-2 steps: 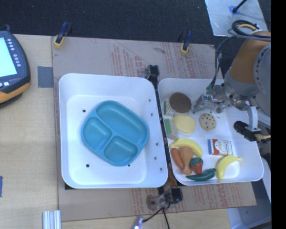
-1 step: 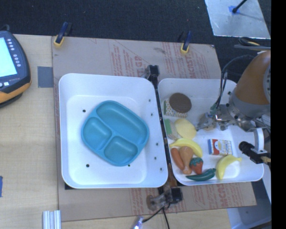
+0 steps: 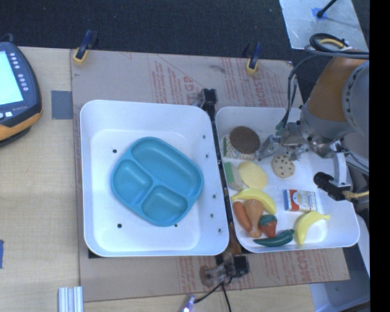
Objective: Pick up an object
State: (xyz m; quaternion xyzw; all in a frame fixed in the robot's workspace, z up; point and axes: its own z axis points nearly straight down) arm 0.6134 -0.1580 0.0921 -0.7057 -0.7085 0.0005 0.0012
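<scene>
The right bin [image 3: 331, 239] holds several toy foods. Among them are a brown round patty [image 3: 245, 139], a chocolate-chip cookie [image 3: 283, 167], a pale yellow disc [image 3: 252, 174], two bananas [image 3: 257, 199] [image 3: 309, 225] and a small carton [image 3: 300, 200]. An orange drumstick [image 3: 248, 214], a strawberry [image 3: 268, 225] and a green pepper [image 3: 273, 240] lie along the near edge. My gripper [image 3: 285, 147] hangs at the back of this bin, just above the cookie and right of the patty. I see nothing held in it.
The left bin [image 3: 97, 174] carries a blue divided plate [image 3: 157, 181]. A tablet-like pendant [image 3: 6, 90] lies at the far left of the bench. Clamps [image 3: 83, 47] [image 3: 251, 57] hold the cardboard sheet at the back. The arm's grey and orange body [image 3: 335, 96] looms over the right bin's back right corner.
</scene>
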